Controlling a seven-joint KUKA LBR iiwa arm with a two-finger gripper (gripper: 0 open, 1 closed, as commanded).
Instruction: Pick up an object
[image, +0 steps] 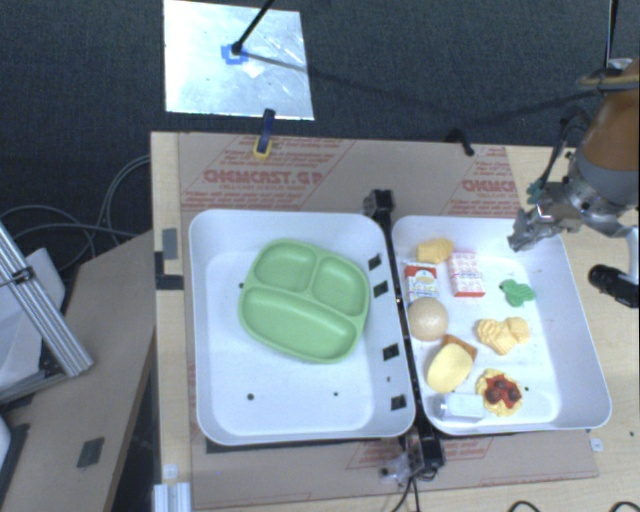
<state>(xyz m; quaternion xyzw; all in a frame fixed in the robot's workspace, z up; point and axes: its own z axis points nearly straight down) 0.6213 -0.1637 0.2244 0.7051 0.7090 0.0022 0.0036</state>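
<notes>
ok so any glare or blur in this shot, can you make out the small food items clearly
In the camera view, the silver sheet at the top throws bright glare; the green plate is evenly lit and readable; the small toy foods in the right bin are soft and low-detail; the gripper looks slightly blurred.

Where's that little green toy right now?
The green toy lies in the right bin, near its far right side, just right of the red-and-white box and above the yellow pieces.
</notes>
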